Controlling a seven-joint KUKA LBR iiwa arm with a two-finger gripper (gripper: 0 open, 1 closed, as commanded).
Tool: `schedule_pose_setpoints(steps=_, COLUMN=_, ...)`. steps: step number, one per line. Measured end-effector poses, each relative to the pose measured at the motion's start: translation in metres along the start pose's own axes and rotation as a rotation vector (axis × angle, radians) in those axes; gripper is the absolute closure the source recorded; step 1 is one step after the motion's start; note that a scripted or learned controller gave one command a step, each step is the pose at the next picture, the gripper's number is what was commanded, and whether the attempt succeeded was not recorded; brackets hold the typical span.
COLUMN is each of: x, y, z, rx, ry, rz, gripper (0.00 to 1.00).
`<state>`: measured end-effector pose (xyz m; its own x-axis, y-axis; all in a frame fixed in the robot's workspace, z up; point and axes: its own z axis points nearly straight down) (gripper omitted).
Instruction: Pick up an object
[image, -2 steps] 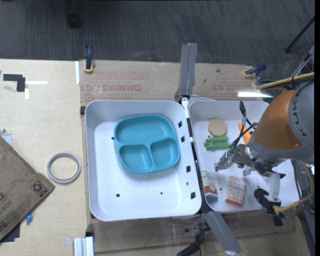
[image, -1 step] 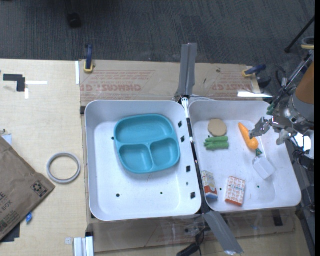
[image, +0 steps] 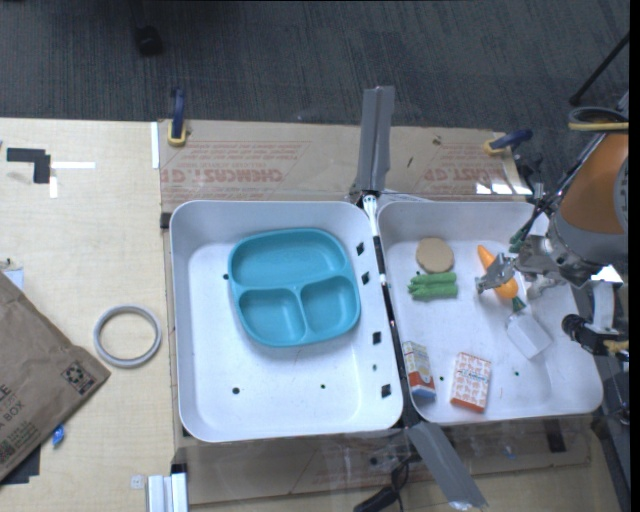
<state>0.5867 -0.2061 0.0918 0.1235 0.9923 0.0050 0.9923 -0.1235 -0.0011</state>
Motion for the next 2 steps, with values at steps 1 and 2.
schedule_pose_setpoints(steps=1, x=-0.001, y=0.0, z=-0.009, rx=0.0, ry=-0.005, rz=-0.002, gripper=1.0)
schedule_pose_setpoints(steps=2, x=0.035, y=0.004, z=-0.107, rx=-0.001, ry=-0.007, rz=0.04, gripper=1.0)
